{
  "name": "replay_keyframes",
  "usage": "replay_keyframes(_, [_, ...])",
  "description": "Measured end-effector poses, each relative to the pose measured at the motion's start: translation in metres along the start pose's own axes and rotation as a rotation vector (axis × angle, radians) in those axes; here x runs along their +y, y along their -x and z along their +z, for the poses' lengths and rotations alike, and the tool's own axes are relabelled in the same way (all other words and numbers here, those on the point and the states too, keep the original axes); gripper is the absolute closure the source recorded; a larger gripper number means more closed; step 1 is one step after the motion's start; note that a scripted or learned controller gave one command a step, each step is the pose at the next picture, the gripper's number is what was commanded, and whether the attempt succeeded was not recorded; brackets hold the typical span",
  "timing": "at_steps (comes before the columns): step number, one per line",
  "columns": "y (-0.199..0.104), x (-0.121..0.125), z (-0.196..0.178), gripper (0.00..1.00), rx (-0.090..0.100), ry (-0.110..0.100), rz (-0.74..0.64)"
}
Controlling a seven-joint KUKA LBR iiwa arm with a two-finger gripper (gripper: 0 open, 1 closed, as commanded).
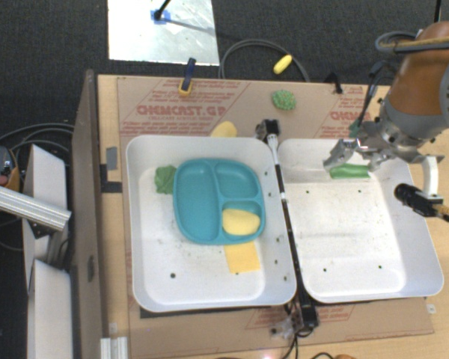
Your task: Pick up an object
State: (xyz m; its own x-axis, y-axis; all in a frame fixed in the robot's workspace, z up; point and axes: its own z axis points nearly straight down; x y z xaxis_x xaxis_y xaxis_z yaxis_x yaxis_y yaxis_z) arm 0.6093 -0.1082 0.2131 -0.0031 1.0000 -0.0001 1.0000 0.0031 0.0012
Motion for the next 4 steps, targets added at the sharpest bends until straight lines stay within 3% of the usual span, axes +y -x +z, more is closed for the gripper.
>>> replay_keyframes(1, [0.025,0.027,0.052,0.00,-0.002,0.001,0.002])
replay_keyframes(2, [0.025,0.061,0.130,0.00,-0.002,0.005,-0.004])
replay_keyframes(3, [0.025,0.061,0.117,1.00,-0.002,0.005,-0.004])
replay_keyframes(4, [-0.040,0.021,0.023,1.00,0.003,0.005,-0.006])
